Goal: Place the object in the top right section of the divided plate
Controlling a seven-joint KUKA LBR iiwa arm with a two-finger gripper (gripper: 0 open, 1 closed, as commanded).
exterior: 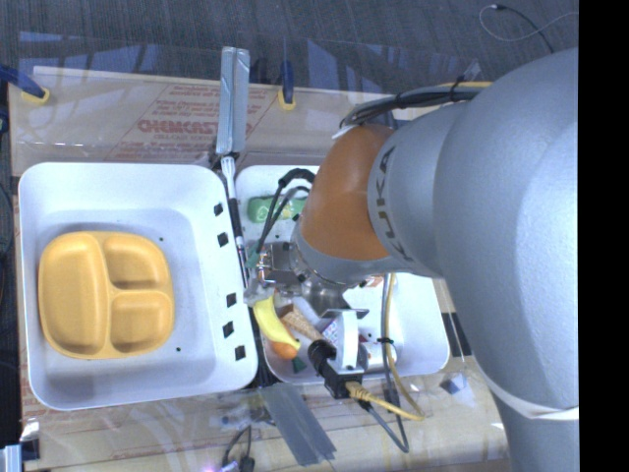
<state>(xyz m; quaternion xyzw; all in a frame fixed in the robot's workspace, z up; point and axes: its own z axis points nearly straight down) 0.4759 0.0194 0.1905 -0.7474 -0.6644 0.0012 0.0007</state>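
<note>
A robotics lab — a grey arm (491, 205) over two white bins (118, 180) on a bench, cables (393, 401) trailing, grey carpet (295, 8) beyond.

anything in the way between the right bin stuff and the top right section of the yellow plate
Only the two bins' adjoining walls, which run between the right bin's items, such as the banana, and the divided plate in the left bin. The plate's top right section looks bare.

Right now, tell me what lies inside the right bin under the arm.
In the right bin, a yellow banana, an orange piece and a green object show beside the arm. The arm covers most of the bin, so anything else there is hidden.
</note>
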